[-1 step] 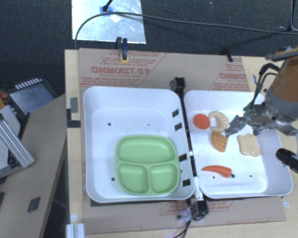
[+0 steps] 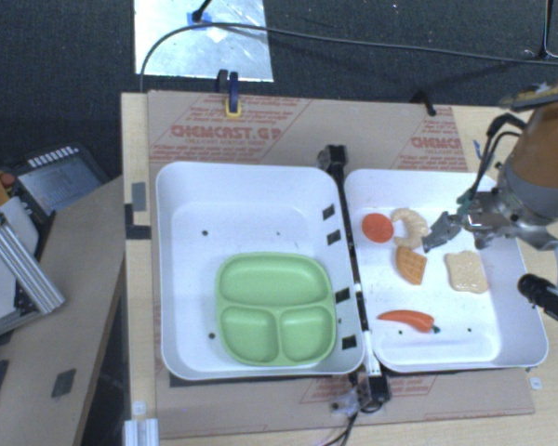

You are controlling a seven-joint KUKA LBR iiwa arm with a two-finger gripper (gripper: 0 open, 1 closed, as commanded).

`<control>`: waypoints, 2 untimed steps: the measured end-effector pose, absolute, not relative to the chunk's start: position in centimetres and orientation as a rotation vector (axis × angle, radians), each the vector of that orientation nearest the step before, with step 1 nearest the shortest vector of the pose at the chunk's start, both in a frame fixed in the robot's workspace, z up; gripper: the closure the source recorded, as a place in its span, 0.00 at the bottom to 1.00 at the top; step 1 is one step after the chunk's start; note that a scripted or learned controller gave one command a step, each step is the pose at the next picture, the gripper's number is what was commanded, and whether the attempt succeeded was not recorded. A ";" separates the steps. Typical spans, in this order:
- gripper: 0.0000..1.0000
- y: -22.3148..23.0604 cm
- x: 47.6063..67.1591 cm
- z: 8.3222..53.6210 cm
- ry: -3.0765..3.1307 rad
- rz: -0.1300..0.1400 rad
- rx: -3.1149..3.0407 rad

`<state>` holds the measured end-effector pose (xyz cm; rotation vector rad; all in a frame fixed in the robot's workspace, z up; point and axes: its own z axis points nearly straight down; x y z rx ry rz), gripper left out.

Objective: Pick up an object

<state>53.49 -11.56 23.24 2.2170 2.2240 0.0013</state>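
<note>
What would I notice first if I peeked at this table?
Probably the big green divided plate sitting in the left bin. Next, the toy food in the right bin: a red tomato, a waffle, a slice of bread, a red chili pepper.

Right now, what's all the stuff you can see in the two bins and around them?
tray: 1, green, three compartments, in left bin
tomato: 1, red, round, in right bin, upper left
shrimp: 1, pale, curved, beside tomato
waffle: 1, orange-brown, below shrimp
bread: 1, cream, right of waffle
pepper: 1, red-orange, long, near right bin's front
clamp: 1, yellow, bench's far edge
gripper: 1, grey, over right bin beside shrimp, nothing between its fingers
</note>
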 end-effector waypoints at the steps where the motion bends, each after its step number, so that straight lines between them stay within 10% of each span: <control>1: 0.00 -11.5 54.0 18.9 2.224 -0.002 2.221; 2: 0.00 -11.9 54.5 14.6 2.224 -0.002 2.222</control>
